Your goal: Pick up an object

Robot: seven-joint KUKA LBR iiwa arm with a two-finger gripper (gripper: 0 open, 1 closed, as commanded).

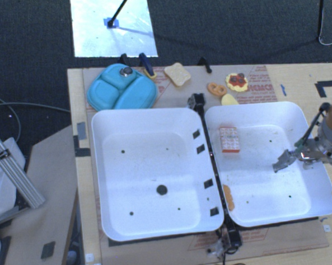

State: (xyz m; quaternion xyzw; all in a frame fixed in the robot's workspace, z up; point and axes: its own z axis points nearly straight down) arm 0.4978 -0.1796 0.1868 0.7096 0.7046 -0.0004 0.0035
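A small red and white box lies flat in the right bin, near its upper left. An orange piece rests against that bin's left wall, lower down. A small dark round object sits in the middle of the left bin. My gripper hangs low over the right side of the right bin, pointing left and down. It is well to the right of the box and touches nothing I can see, and nothing shows at its tip.
Behind the bins on the bench lie a blue divided plate, a toast slice, a pretzel, a small pizza-like toy and a yellow piece. Black clips line the divider between the bins.
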